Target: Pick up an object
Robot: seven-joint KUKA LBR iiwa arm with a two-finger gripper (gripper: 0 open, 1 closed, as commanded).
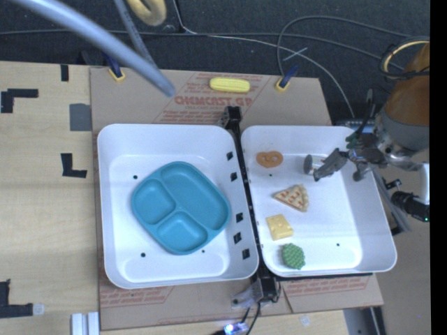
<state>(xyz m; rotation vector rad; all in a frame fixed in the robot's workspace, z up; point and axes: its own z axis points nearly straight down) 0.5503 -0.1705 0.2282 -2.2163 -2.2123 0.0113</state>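
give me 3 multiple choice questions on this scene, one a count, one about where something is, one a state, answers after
1. How many small things lie in the right bin?
A. two
B. four
C. six

2. Where is the blue tray?
A. in the left bin
B. in the right bin
C. on the cardboard beyond the bins

3. The pizza slice is:
A. lying on the bin floor
B. lifted in the air
C. resting on the blue tray

Answers:
1 B: a pretzel, the pizza slice, a yellow block and a green piece make four.
2 A: the tray sits inside the left bin's white walls.
3 A: it lies flat on the right bin's floor, apart from the gripper.
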